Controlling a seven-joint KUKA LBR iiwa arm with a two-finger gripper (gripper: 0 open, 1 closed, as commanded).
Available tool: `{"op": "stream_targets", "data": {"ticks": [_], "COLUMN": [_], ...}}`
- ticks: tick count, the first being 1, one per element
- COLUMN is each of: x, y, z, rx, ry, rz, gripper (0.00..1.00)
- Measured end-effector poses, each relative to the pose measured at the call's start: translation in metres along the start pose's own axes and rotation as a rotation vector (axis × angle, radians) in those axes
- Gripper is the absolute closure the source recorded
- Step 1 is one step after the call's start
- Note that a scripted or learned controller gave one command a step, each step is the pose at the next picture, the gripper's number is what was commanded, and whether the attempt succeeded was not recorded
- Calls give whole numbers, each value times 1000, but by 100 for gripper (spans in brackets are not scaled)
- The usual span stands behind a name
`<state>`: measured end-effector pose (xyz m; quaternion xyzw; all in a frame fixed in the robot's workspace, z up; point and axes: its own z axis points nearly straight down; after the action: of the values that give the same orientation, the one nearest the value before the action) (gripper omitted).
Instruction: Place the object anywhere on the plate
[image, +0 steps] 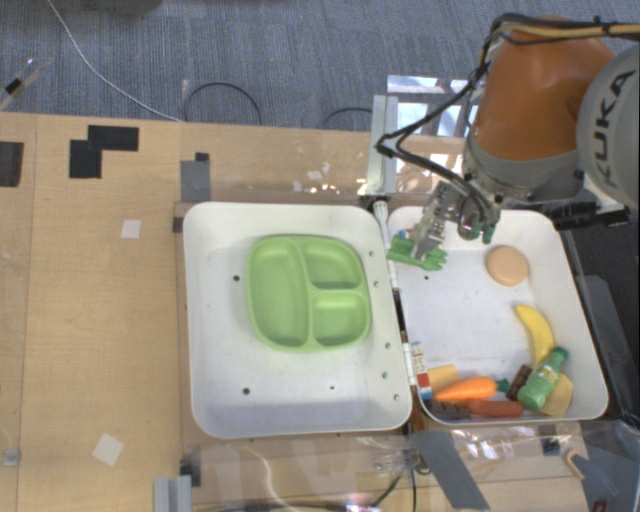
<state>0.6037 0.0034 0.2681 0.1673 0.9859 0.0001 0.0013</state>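
The camera view shows the grey arm's two-finger gripper (432, 240) low over the near-left corner of the right-hand shallow white bin (585, 300), with a small flat green leafy toy (418, 255) directly under its fingertips. The toy seems to hang from or sit against the fingers, which look narrowed about its top, though whether they truly clamp it is hard to settle from this angle; it may merely lie on the bin floor below them.

The divided light-green plastic plate (305, 292) rests in the middle of the left-hand white bin (215, 380), well apart from the gripper and across the wall where the two bins meet.

The step in hand reads as the pick, or the first lift after it. The next move would call for raising the toy enough to pass the shared bin wall, carrying it left until it is over a compartment of the plate, then lowering and releasing.

Other toys lie in the right bin: a round tan disc (508, 265), a yellow banana (537, 331), an orange carrot (466, 389) and a small green bottle (541, 377).
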Motion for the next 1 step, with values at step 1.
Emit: {"op": "stream_targets", "data": {"ticks": [1], "x": [37], "y": [87], "z": [73], "rx": [0], "ry": [8], "rz": [0], "gripper": [100]}}
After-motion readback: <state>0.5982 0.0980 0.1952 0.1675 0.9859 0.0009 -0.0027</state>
